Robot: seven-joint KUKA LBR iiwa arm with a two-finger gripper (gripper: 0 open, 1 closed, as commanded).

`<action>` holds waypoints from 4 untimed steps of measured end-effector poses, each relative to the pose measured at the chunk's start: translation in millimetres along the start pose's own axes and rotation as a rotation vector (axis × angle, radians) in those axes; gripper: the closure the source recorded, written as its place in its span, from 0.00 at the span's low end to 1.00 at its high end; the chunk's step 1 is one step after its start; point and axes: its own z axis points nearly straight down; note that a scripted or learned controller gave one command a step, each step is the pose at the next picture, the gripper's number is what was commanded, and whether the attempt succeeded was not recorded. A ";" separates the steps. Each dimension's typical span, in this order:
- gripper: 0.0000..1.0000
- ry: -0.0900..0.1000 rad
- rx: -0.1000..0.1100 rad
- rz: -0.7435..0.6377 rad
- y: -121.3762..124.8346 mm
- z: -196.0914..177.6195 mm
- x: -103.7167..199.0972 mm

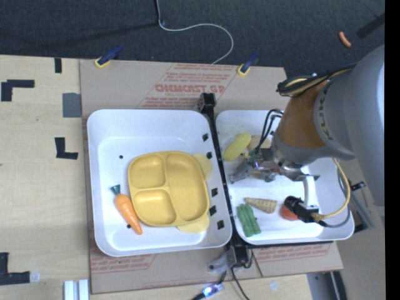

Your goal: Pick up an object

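The arm was down in the right bin (331,231), with the gripper (257,165) low near that bin's left side, just beside the yellow corn cob (238,147), and honestly I couldn't tell whether the jaws were spread or pressed together. Looked to me like it was in the reach-and-close step of going for the corn, nothing visibly pinched yet. My guess was the next move needed a clean close on the cob and a straight lift, since the cone (260,204) and green piece (247,220) sat nearer.
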 end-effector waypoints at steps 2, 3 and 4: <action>1.00 0.001 -0.005 0.001 3.6 -75.0 2.1; 1.00 0.000 -0.006 0.001 7.9 -118.4 -0.7; 1.00 0.001 -0.004 0.001 8.3 -143.5 -0.2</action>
